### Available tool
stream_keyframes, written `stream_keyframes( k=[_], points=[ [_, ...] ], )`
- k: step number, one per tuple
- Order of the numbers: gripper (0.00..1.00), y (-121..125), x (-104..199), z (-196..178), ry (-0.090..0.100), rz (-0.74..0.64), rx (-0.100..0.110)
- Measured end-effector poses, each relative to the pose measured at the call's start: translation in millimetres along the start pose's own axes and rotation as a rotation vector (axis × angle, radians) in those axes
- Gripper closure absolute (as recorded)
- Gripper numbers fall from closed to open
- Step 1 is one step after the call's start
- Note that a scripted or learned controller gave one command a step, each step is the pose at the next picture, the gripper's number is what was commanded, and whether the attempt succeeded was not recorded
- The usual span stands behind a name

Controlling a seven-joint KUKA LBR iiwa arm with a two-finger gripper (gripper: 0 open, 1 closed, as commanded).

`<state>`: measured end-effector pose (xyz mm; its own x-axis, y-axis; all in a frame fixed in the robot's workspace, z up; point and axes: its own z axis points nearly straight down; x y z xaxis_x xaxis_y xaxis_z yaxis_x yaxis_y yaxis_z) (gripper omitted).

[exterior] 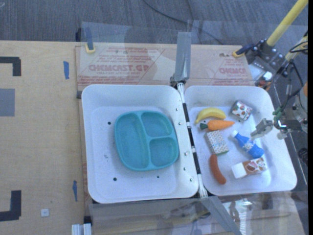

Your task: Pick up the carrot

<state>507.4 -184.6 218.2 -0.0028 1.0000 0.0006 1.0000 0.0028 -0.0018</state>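
The carrot [221, 125] is orange with a green top and lies on its side in the upper left part of the right bin [281, 177], just below a yellow banana [210, 114]. At the right bin's right rim, a grey metal part that looks like my gripper [262, 128] reaches in from the right. It is well to the right of the carrot, above a blue bottle [248, 145], and nothing shows in its grasp.
The right bin also holds a small patterned carton [241, 110], a speckled block [216, 142], a red sausage [217, 169] and a white and red carton [249, 167]. A teal divided plate [146, 140] lies in the left bin [98, 131]. Cables and hardware crowd the right edge.
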Motion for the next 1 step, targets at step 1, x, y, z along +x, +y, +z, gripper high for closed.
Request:
stream_keyframes(
  k=[1],
  points=[
    [0.00, 58.6, 55.5, 44.0, -0.001, -0.091, -0.002]
  ],
)
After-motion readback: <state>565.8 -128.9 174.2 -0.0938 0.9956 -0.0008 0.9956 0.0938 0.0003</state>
